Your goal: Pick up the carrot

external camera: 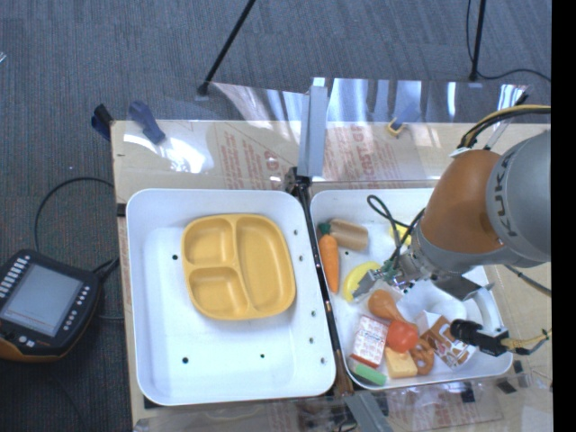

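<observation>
We note two shallow white plastic bins side by side: the left bin carries a yellow three-compartment plate toward its upper middle, with bare white floor around and below it. The right bin is crowded. The grey arm with its orange band reaches in from the right and covers much of that bin's upper right. Its gripper sits low over the bin's middle, above a yellow banana-like piece; we cannot tell how it stands, the tips being too small to read. The orange carrot with green top lies lengthwise along the right bin's left wall, just left of the gripper and apart from it. A tan bread roll lies just above-right of it. Below, well apart, we log a drumstick, a red tomato, a red-and-white packet, a cheese wedge and a pretzel.
</observation>
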{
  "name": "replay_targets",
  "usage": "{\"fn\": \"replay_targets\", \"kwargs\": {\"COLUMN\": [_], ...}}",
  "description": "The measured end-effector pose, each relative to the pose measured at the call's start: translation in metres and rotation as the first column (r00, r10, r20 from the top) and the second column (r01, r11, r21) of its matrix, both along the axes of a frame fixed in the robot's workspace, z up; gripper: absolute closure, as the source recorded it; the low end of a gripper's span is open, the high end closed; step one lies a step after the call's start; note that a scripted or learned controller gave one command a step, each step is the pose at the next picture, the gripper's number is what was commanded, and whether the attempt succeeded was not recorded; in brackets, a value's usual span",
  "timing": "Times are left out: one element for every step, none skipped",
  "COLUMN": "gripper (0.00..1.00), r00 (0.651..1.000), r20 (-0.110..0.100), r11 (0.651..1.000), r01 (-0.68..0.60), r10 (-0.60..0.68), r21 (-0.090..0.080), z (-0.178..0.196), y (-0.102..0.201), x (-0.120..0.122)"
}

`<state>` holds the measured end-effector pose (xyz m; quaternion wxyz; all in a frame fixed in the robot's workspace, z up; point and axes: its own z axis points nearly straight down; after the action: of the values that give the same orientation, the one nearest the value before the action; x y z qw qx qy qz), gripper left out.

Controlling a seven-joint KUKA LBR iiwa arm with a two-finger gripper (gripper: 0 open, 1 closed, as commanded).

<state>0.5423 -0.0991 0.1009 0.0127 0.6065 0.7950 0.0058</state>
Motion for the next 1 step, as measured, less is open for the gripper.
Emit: {"fn": "replay_targets", "kwargs": {"gripper": [0.0], "r00": [0.983], "r20": [0.016], "r11": [0.983], "r01": [-0.185], "r10": [0.185], "r21": [-0.011], "z": [0.0], "y": [-0.0074], "x": [-0.0523]}}
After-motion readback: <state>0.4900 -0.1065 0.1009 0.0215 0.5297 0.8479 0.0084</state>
